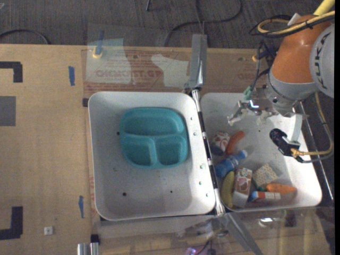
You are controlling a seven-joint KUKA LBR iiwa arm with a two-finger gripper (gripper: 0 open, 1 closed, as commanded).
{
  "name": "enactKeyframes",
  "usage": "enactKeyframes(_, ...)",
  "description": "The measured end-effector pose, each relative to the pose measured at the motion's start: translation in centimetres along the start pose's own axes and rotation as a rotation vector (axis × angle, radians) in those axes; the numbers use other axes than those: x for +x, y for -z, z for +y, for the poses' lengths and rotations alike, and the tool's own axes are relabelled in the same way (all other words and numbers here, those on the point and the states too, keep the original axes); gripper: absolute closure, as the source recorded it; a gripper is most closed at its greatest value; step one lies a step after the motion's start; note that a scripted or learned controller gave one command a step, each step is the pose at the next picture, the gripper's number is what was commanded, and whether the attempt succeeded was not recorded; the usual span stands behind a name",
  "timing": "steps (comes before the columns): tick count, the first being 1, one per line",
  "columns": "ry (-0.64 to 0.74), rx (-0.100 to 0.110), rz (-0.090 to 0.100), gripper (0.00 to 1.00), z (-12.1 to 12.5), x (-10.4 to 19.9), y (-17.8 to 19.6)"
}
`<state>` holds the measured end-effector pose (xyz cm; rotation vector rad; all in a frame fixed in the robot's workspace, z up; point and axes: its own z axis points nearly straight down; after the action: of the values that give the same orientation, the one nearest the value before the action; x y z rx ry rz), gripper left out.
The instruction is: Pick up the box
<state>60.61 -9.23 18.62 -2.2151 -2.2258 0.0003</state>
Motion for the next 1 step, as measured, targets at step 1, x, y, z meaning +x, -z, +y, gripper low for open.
enactKeyframes(1, 0.053, -0.001, -0.001, 0.0, -7.69, -4.82, -2.4)
